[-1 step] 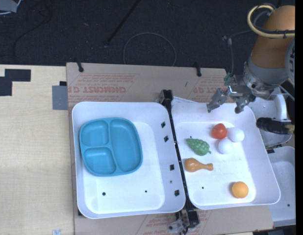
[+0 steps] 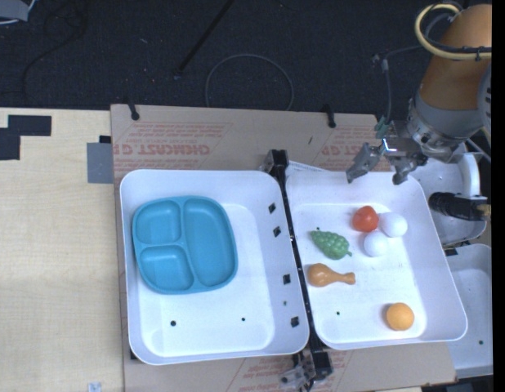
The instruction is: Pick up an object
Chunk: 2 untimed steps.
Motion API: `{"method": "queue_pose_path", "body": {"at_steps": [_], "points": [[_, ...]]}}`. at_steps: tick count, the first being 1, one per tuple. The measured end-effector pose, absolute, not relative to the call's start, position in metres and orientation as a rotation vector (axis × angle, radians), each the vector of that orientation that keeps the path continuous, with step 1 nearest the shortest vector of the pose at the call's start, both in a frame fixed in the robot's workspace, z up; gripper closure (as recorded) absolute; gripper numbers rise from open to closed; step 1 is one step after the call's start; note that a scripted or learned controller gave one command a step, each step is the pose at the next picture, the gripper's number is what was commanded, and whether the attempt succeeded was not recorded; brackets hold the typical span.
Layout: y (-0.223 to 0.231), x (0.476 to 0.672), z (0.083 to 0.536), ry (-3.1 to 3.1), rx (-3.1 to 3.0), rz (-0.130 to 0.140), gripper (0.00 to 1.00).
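We look down on a pale wooden desk carrying two shallow, glossy white plastic bins on brown cardboard. The left bin holds a smooth turquoise divided plate with three rounded compartments. The right bin holds small toy foods, all lying apart except two: a round red tomato, two white egg-shaped balls touching each other just right of it, a bumpy green bunch of grapes near the middle, a tan drumstick below that, and a round orange near the front right corner. The grey metal gripper hangs over the right bin's back edge, its jaws spread wide with nothing between them, well apart from every toy.
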<state>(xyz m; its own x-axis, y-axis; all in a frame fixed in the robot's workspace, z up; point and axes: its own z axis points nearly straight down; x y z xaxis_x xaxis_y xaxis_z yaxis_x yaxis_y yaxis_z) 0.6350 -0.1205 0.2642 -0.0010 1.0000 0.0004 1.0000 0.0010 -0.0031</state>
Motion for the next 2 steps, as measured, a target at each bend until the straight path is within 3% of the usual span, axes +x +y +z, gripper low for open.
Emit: {"method": "queue_pose_path", "body": {"at_steps": [2], "points": [[-0.120, 0.630, 0.153, -2.217, -2.217, 0.008, 0.00]]}}
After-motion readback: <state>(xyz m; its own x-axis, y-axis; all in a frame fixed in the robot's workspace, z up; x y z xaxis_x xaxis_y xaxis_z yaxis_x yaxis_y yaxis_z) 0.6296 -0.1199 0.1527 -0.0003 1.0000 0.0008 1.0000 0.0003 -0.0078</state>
